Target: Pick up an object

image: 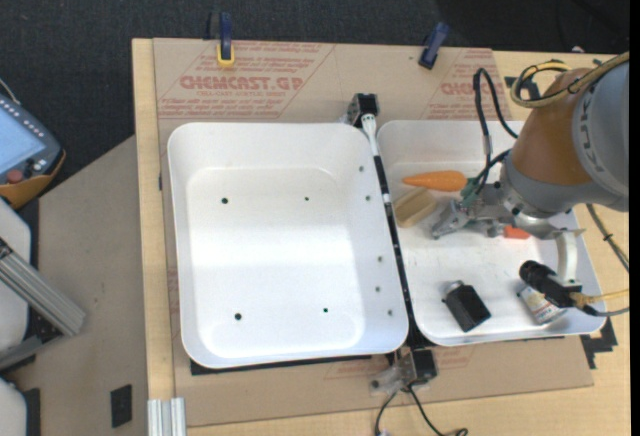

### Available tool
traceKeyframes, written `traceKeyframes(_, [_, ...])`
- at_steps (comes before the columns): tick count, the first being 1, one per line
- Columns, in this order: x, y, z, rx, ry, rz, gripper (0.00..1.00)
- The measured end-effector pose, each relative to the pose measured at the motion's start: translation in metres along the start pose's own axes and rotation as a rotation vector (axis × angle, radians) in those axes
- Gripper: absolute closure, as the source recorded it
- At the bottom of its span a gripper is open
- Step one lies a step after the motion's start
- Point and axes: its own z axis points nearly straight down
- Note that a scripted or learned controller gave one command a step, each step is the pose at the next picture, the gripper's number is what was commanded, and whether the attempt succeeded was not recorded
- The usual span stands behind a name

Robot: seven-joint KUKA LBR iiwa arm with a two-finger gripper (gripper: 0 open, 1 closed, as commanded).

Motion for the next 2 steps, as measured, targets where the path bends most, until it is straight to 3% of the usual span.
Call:
traceKeyframes(1, [-0.002, -0.001, -0.239, -0.015, -0.002, -0.001, 0.0])
traceKeyframes(2, [-0.041, 0.03, -0.332, -0.012, -0.005, 0.001, 0.0])
